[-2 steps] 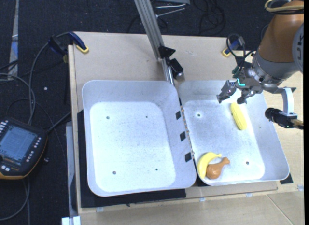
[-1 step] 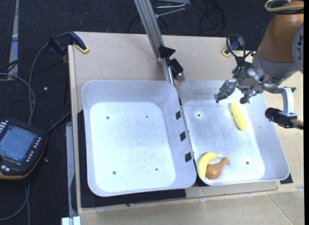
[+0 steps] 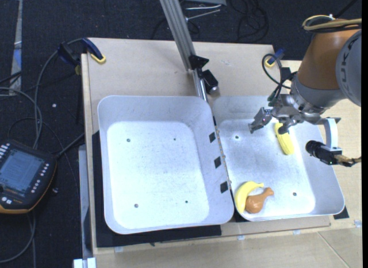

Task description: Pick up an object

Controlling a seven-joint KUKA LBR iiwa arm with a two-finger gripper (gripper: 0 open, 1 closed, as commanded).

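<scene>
I have the gripper [image 3: 275,122] low over the right bin [image 3: 322,206], up near its far side, with a small yellow piece [image 3: 284,140] — corn-cob or banana-shaped, I can't say which — lying just under and slightly nearer me than the fingertips. The fingers look spread apart, one dark finger reaching out to the left of the yellow piece and the other just above it; nothing sits between them, so I count the tool as open and carrying nothing.

Taking that yellow piece as my landmark: a curved yellow banana [image 3: 246,192] and a brown drumstick-shaped toy [image 3: 257,200] lie well nearer the front edge and a little left of it, touching each other. The left bin [image 3: 109,117] is far to its left.

My guess is these are hollow plastic play foods — light, stiff, smooth-skinned and inclined to skate on the white floor. For the yellow piece I would close across its narrow width at mid-length, not end to end. It should not crush, but a glancing finger would likely flick it away.
</scene>
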